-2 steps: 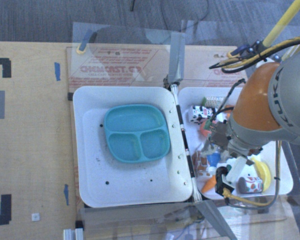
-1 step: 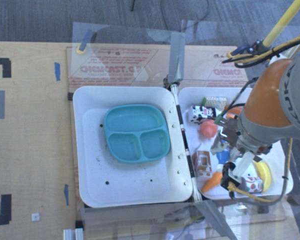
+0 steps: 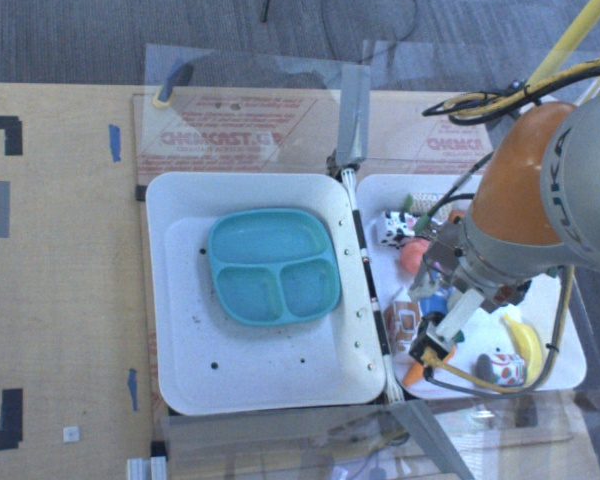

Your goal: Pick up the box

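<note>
Hanging low over the left half of the right bin [image 3: 382, 200], the claw [image 3: 432, 286] points down and towards the bin's left wall. The wrist and its fittings cover it from above, so I cannot tell whether it is apart or together, or whether anything is in it. The grey arm [image 3: 525, 188], with its orange band, comes in from the right and covers much of that bin.

The box [image 3: 404, 320], small and brown with a pale label, lies on the bin floor close against the left wall, just beside the claw on its lower left. Whether the two touch cannot be made out. A small blue thing [image 3: 435, 301] shows right at the claw, beside the box. Just above the claw is a pink ball [image 3: 412, 256], and above that a black-and-white cow toy [image 3: 395, 228]. An orange piece [image 3: 412, 374] lies below the box near the bin's front edge. To the right are a yellow banana [image 3: 525, 340] and a small white-and-red thing [image 3: 505, 368].

The left bin [image 3: 180, 348] holds a teal divided plate [image 3: 275, 266] lying flat near its middle. Both bins sit on the pale wooden desk [image 3: 60, 268].
</note>
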`<state>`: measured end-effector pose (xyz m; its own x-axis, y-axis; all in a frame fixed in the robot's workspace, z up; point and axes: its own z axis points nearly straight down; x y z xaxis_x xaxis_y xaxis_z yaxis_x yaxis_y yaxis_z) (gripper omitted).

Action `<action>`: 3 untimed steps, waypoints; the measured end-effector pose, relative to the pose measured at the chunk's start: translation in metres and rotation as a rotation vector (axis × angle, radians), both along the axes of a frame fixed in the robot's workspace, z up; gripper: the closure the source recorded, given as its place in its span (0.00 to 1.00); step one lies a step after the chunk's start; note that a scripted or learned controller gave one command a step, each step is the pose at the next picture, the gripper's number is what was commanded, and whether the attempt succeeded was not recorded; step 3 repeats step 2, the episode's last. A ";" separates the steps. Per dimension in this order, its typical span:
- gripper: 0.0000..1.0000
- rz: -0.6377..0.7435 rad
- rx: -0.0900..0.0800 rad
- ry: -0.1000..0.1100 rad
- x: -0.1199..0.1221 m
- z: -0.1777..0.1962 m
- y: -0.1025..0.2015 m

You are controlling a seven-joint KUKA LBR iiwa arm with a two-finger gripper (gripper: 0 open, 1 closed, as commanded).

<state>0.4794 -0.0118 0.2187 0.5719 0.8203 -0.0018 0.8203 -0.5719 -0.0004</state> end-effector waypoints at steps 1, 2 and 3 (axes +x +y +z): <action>1.00 -0.081 0.000 0.002 0.055 0.009 0.058; 1.00 0.184 0.002 0.004 0.042 0.023 0.069; 1.00 0.184 0.002 0.004 0.042 0.023 0.069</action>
